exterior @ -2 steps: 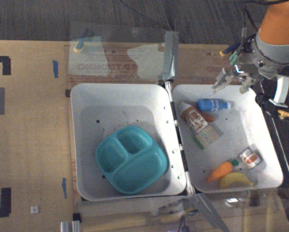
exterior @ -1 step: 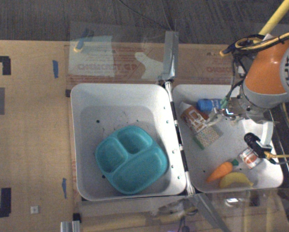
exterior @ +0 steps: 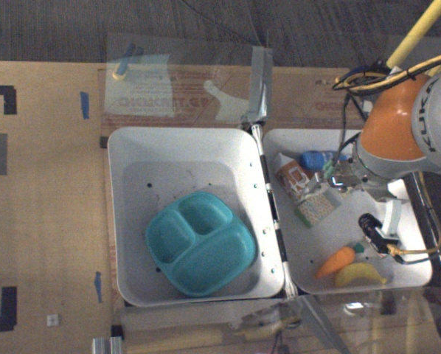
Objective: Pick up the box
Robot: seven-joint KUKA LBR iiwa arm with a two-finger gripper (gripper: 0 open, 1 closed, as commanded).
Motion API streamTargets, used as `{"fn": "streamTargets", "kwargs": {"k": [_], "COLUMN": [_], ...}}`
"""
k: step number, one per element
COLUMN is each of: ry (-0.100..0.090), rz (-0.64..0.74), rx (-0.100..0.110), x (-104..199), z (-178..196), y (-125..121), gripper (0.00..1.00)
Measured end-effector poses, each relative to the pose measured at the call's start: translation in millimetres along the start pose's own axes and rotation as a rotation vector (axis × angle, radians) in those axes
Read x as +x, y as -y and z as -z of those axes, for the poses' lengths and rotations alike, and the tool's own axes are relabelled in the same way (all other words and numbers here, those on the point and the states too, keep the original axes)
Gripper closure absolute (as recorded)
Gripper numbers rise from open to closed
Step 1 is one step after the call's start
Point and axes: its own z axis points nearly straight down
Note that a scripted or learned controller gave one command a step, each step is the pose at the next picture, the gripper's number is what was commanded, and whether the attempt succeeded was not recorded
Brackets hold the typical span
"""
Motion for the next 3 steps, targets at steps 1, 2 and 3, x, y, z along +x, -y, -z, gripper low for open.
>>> {"fn": "streamTargets", "kwargs": {"k": [1,2,3], "ry": [-0.005,0.013,-0.004], "rz": [-0.096,-0.243,-0.344], "rx": [0.029,0.019,0.03], "x": [-22,7,-10], "z": [-30,-6,-25], "y": [-60,-35,55], "gripper": [0.0,0.0,0.0]}}
